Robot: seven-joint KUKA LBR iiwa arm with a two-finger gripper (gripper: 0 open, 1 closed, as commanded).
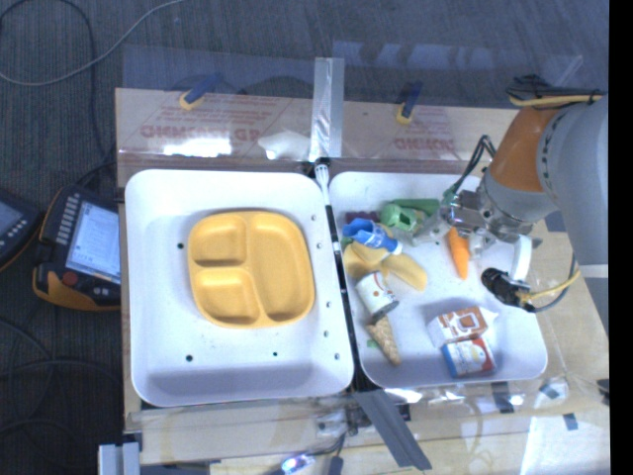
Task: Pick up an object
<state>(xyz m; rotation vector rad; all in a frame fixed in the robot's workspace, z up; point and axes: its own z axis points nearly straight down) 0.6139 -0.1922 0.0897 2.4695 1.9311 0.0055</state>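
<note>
The end effector [458, 228] hung over the right bin [534, 359], grip state impossible to tell, with the carrot [458, 253] right beneath it and a green toy [407, 213] just left.

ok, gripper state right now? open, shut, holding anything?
Gripper: cannot be told from this view. It sits low in the right bin, right at the top of the carrot.
</note>
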